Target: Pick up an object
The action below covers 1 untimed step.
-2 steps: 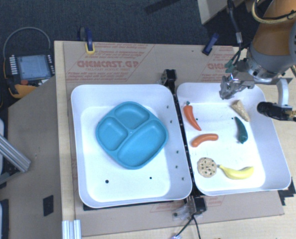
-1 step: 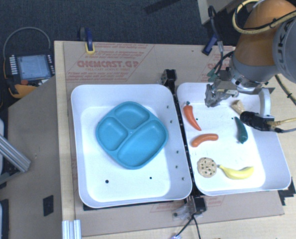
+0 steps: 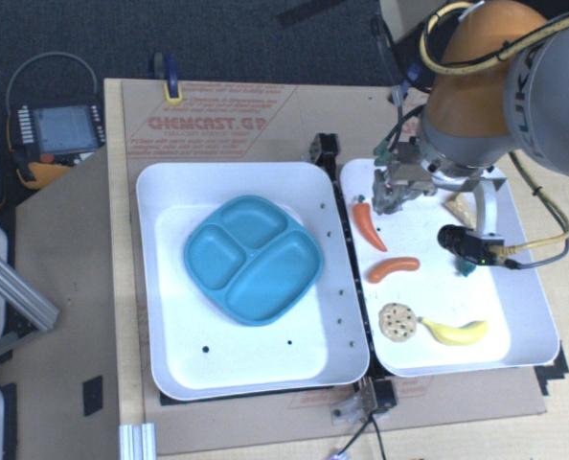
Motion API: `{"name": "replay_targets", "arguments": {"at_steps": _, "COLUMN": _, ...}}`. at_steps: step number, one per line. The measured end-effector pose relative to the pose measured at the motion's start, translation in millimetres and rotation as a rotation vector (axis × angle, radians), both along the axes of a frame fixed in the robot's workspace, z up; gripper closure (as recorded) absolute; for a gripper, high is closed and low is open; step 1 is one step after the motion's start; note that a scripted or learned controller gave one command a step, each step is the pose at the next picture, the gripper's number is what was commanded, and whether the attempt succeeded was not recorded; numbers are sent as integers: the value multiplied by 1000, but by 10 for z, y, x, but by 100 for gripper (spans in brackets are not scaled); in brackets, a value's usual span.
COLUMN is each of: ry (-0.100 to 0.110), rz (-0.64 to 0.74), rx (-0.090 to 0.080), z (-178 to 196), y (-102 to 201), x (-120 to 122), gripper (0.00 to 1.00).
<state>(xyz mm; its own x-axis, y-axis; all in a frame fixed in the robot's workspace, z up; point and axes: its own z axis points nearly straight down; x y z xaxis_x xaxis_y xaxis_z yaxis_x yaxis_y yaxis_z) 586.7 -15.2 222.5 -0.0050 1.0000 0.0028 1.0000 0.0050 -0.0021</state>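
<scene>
We found the gripper (image 3: 388, 199) low over the far end of the right bin (image 3: 529, 348), just beside the top of the carrot (image 3: 364, 225), which lay along that bin's left wall. Nothing showed between the jaws, though we could not tell whether they stood apart or closed. The carrot looked to us like a light, stiff plastic toy (smooth, so likely slippery). We judged a pinch across its thicker middle safest, since the tapered tip might squirt free.
</scene>
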Motion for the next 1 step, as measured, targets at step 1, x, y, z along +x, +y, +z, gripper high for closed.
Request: {"name": "replay_targets", "arguments": {"at_steps": 1, "ry": 2, "rz": 1, "rx": 0, "z": -59, "y": 560, "x": -266, "gripper": 100}}
